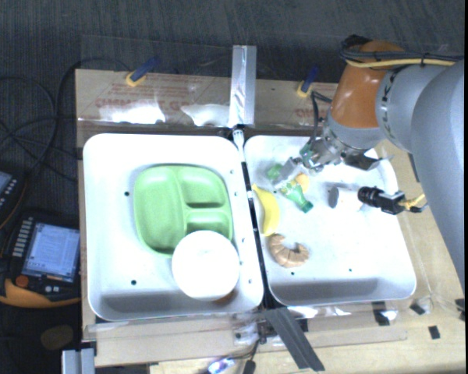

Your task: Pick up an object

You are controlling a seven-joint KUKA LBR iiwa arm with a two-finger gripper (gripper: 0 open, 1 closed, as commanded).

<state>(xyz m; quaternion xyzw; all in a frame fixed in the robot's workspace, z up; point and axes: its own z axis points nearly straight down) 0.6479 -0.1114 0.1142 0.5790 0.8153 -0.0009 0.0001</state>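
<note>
My gripper (310, 158) is low over the back of the right bin (374, 271), reaching in from the right. Just left of it lies a small green item (279, 171), close to the gripper's tip; whether they touch is unclear. A yellow-orange piece (300, 182) and another green piece (305, 203) lie just in front of the gripper. A yellow banana (267, 209) rests along the bin's left wall. A tan croissant-shaped item (288, 251) sits nearer the front. A small dark grey piece (332, 196) lies mid-bin.
The left bin (109, 232) holds a green divided plate (179, 201) and a white round bowl (206, 264) overlapping its front corner. A raised divider (248, 209) separates the bins. The arm (421, 115) covers the right bin's back right corner.
</note>
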